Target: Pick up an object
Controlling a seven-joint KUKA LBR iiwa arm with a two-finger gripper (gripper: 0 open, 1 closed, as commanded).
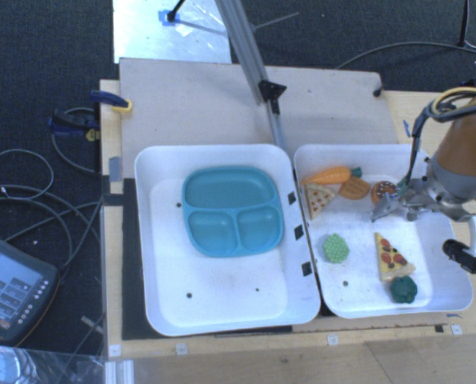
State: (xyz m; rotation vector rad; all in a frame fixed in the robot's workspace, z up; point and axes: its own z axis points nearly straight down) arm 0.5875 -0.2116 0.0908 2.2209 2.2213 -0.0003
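Gripper (384,208) is positioned low in right bin (442,306), beside donut (384,189). Nothing is seen grasped; finger state cannot be told. Pick not yet achieved.

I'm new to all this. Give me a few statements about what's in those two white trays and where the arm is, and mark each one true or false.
1. The blue divided plate lies in the left bin. True.
2. The carrot lies on the blue divided plate. False: it lies in the right bin, near its far edge.
3. Two pizza slices are in the right bin. True: one by the carrot, one nearer the front.
4. The gripper hangs over the left bin. False: it is over the right bin.
5. The light green piece touches the dark green piece. False: they lie apart.
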